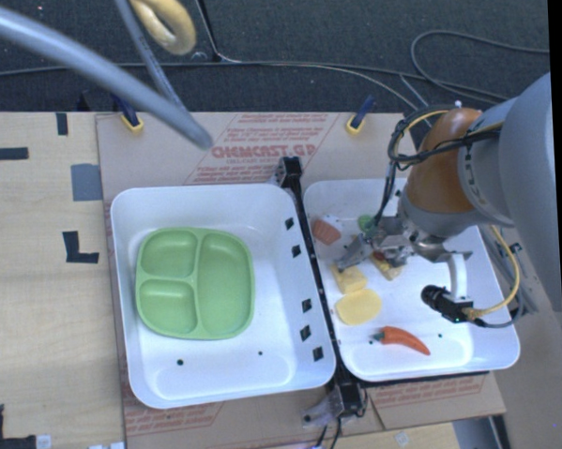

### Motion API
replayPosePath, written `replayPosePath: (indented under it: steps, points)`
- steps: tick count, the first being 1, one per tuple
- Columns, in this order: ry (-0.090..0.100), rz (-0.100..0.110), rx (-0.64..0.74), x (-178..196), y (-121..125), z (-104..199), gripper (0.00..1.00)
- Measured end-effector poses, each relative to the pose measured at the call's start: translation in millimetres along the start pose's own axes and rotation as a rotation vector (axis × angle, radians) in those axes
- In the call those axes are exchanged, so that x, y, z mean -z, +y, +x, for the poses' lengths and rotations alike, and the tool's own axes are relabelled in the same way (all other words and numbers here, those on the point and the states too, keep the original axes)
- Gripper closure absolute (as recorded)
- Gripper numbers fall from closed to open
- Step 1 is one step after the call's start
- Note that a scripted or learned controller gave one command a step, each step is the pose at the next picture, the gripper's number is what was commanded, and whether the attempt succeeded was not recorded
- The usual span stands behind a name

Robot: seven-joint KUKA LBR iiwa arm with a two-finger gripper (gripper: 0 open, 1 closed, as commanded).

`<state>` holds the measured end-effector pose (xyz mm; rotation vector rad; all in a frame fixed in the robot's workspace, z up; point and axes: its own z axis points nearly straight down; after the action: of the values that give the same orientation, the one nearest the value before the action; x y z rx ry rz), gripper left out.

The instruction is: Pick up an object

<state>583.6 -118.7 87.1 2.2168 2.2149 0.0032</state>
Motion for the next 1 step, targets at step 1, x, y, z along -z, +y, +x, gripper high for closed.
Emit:
replayPosePath:
  steps: [1]
  points:
    - [0.0,-0.004,0.003,12.6,1.5,1.0,1.0]
